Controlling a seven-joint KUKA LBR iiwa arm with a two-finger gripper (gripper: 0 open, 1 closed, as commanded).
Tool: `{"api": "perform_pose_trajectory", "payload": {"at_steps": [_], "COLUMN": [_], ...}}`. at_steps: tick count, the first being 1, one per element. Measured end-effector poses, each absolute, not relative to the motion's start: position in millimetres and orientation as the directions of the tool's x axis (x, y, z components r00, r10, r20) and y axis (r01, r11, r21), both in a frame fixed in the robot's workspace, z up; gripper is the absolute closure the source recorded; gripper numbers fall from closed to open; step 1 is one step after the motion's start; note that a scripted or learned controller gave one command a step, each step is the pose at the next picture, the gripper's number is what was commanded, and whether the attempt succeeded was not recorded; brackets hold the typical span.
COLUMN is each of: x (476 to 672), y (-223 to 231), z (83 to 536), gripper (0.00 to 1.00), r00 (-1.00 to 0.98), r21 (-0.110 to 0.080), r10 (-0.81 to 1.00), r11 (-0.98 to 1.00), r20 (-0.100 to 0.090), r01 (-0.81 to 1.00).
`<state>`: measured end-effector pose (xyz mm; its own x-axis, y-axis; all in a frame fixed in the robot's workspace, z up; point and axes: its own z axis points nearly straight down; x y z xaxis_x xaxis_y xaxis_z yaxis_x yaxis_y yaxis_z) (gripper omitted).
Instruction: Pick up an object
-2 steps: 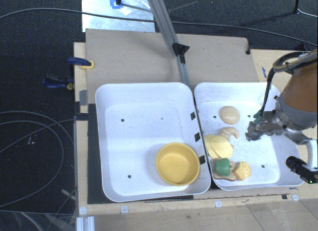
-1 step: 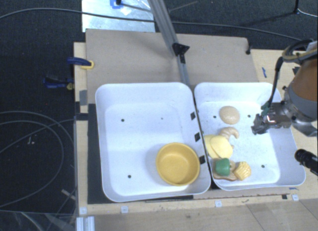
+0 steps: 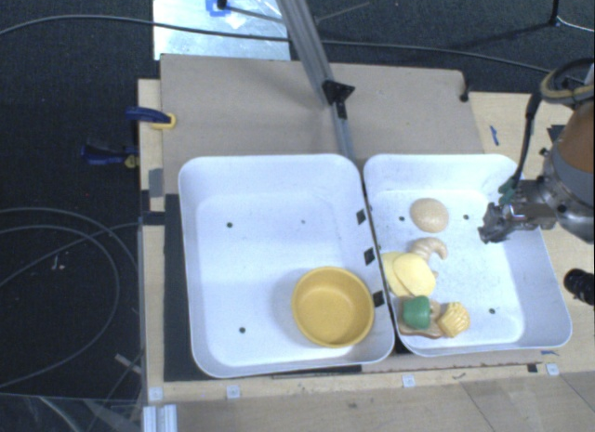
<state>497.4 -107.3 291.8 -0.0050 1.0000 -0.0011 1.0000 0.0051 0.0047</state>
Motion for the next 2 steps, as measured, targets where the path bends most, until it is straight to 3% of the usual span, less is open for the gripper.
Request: {"api": "perform_pose_trajectory", "payload": {"at_steps": [2], "x": [570.4], "y": [-16.3], "z": [282.8], "gripper": [1.00], "r00": [-0.010], "r21": [0.004], "r10": [1.000], "r11": [0.010], "r20": [0.001], "r01": [1.000]}}
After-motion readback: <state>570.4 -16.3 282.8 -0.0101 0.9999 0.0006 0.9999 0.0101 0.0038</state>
